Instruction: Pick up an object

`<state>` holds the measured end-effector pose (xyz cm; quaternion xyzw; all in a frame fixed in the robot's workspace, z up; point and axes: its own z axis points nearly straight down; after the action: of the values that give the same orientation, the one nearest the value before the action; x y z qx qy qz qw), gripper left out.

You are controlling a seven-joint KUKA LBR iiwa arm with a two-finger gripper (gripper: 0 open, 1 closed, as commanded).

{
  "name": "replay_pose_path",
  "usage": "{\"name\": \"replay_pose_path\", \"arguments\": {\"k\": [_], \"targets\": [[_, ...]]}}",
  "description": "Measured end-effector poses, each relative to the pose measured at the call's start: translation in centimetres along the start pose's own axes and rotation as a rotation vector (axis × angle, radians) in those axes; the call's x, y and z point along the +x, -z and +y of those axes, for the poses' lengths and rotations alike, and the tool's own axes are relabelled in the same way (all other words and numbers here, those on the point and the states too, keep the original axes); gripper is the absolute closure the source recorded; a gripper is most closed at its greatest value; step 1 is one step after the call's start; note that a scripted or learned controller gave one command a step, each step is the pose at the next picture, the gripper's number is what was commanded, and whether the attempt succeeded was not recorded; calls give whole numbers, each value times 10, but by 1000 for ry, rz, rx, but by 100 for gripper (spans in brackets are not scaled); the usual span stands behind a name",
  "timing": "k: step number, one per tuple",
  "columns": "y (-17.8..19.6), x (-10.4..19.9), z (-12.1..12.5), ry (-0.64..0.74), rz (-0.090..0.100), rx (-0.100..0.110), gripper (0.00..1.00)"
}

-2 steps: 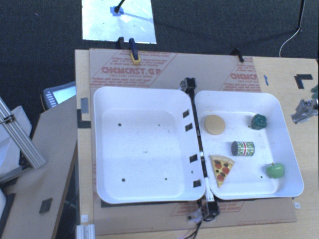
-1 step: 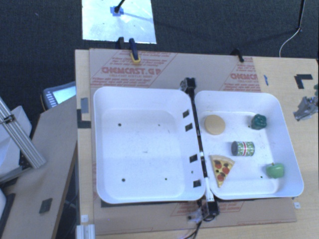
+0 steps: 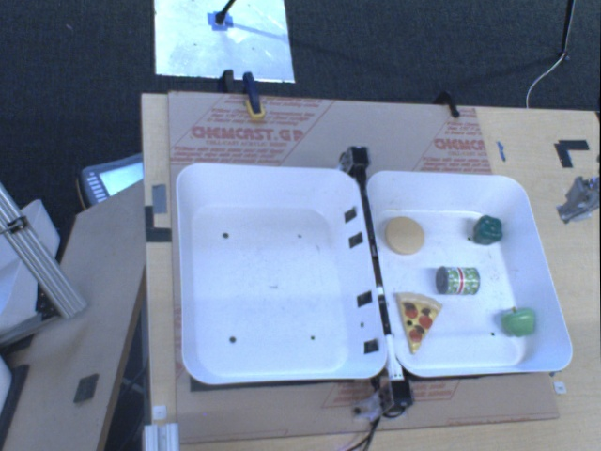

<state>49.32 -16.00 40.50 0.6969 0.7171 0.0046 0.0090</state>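
Two shallow white bins sit side by side on the desk (image 3: 526, 130), joined along a dark hinge strip. The gripper (image 3: 579, 198) shows as a small grey metal shape at the right edge of the view, beyond the far right corner of the right bin (image 3: 549, 271) and above the desk surface; it is too small and cut off to tell how its jaws stand.

All the objects lie in the right bin, to the left of and nearer the camera than the gripper. Closest to the gripper is a dark green toy (image 3: 486, 229) by the bin's far right wall. Left of it rests a round tan cookie (image 3: 405, 235). Nearer the camera lies a small can (image 3: 457, 280) on its side, then a pizza slice (image 3: 418, 318) by the hinge, and a green apple-like fruit (image 3: 517, 321) near the right wall.

The left bin (image 3: 202, 205) shows bare white floor with a few small dark dots.
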Motion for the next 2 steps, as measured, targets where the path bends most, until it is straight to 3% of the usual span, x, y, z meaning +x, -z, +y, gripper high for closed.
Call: {"name": "replay_pose_path", "arguments": {"k": [2], "targets": [[22,0,2,13,-3,-8,100]]}}
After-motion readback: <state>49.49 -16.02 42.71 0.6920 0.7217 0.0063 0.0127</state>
